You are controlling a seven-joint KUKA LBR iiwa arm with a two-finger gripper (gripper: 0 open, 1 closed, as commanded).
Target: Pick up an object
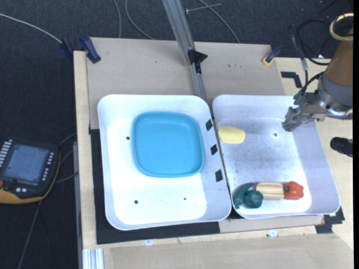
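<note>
In the right bin lie a pale yellow lump at its left side and, along the near edge, a dark green round toy, a tan stick-shaped toy and a red toy. My gripper hangs over the bin's far right corner, well apart from all of these. Nothing shows between its fingers. The left bin holds a blue square plate.
A slanted metal pole rises from between the bins at the back. Blue and yellow clamps grip the bench's far corners. A hand-held control pendant lies on the floor at left, among cables.
</note>
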